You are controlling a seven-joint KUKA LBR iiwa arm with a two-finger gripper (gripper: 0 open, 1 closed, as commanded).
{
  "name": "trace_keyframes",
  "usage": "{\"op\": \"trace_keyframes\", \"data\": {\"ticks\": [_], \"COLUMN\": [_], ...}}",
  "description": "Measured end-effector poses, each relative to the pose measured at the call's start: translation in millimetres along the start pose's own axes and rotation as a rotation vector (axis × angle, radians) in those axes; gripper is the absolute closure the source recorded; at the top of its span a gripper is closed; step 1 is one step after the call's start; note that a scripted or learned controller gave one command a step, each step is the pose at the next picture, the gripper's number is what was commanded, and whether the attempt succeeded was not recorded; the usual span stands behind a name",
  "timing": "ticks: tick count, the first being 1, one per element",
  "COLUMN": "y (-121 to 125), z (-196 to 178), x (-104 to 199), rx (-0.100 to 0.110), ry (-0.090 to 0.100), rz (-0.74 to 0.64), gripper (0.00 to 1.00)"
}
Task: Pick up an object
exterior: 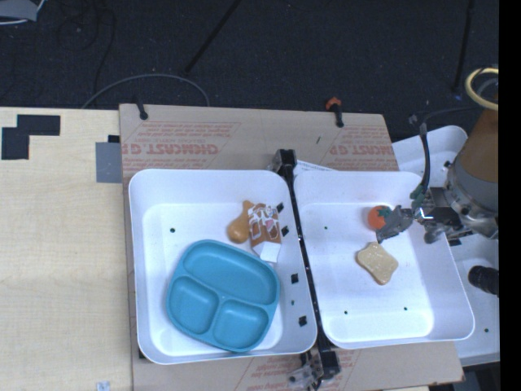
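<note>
Nearest me, a blue divided plate (221, 295) fills the left bin's (146, 259) front. In the right bin (440, 320), a toast slice (378, 263) lies mid-floor. Beyond it my tool (394, 222) hides part of an orange-red object (378, 216); I cannot tell its grip. A brown-white toy (256, 224) sits by the divider, hard to identify.

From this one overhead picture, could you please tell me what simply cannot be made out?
- Orange object, camera view: the gripper covers its right side, so contact is unclear.
- Brown-and-white item: too small to identify; the blue plate overlaps its lower end.
- Arm: cut off by the right edge.
</note>
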State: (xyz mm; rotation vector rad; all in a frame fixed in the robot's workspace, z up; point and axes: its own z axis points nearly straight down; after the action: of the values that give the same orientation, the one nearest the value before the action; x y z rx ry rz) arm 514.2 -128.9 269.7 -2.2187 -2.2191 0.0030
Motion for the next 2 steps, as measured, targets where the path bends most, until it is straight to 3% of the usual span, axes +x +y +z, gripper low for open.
{"op": "trace_keyframes", "data": {"ticks": [2], "y": [-6], "z": [113], "x": [9], "rx": [0.006], "ry": [0.002], "rz": [0.001], "gripper": [0.00]}}
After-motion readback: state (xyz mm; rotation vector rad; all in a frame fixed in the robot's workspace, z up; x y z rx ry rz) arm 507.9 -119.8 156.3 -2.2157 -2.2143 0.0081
